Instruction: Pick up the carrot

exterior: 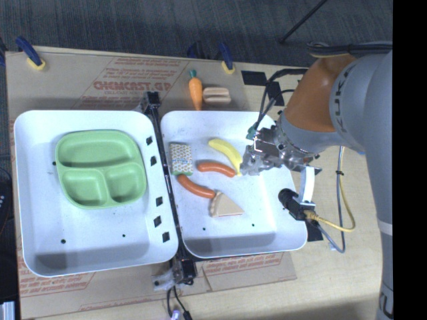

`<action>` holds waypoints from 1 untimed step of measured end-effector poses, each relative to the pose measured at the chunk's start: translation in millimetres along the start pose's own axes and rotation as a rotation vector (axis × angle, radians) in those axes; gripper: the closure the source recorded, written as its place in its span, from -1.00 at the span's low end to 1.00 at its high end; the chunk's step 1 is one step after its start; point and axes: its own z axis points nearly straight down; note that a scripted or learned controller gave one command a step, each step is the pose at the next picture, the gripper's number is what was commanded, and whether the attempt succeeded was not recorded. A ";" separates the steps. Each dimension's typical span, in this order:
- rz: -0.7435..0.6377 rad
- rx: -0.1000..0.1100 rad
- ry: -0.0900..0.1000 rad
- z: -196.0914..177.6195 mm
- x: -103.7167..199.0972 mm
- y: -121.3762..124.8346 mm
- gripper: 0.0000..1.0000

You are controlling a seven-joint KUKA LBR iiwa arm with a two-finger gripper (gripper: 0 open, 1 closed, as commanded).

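Observation:
The carrot [195,92], orange with a green top, lies on the cardboard just behind the right bin's far rim, outside both bins. My gripper [253,157] hangs low over the right bin [267,229], right beside the yellow banana [225,153] and well to the front right of the carrot. The grey wrist with its orange band covers the bin's right side. Nothing shows in the gripper.
A bun-like toy [216,96] rests next to the carrot. The right bin also has two orange sausages [215,168] [197,187], a sandwich wedge [225,207] and a patterned block [181,157]. A green divided plate [100,165] fills the left bin [40,245].

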 end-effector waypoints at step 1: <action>0.201 -0.004 -0.001 -83.9 -27.1 -19.3 1.00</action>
